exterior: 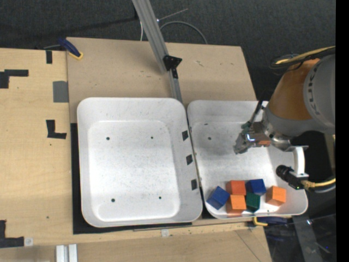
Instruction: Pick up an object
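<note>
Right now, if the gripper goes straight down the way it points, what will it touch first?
Probably the bare white floor of the right bin. The gripper points down over its middle part, and the blocks lie apart, near the front edge. Its height above the floor is unclear.

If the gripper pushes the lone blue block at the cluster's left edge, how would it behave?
The small blue cube-shaped block looks rigid and flat-faced, so it would probably slide, not roll. It sits by the right white bin's near rim, so a push there may jam it.

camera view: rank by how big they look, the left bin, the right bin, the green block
1. left bin, largest.
2. right bin, narrower, partly covered by the arm.
3. green block, far the smallest, half hidden among its neighbours.
</note>
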Robot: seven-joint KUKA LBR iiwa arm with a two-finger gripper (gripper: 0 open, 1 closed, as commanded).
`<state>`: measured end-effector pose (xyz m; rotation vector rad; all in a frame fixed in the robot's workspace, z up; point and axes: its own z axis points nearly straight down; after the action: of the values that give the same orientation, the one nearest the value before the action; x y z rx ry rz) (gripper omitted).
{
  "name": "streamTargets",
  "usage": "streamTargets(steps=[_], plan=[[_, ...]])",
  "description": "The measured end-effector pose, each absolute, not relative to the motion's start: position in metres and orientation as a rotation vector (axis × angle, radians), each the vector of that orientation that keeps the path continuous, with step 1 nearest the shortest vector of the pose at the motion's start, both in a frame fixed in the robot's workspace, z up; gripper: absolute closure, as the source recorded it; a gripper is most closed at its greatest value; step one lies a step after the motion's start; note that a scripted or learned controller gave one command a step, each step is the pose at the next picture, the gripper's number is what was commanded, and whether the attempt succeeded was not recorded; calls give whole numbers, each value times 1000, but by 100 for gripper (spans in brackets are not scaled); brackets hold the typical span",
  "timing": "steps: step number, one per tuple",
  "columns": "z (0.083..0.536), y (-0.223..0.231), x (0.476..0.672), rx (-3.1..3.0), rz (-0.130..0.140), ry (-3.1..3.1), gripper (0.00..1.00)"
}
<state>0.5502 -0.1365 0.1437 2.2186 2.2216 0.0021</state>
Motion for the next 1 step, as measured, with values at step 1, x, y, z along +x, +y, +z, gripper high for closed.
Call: streamTargets(steps=[1], plan=[[207,-137,549,2217,4,2220,100]])
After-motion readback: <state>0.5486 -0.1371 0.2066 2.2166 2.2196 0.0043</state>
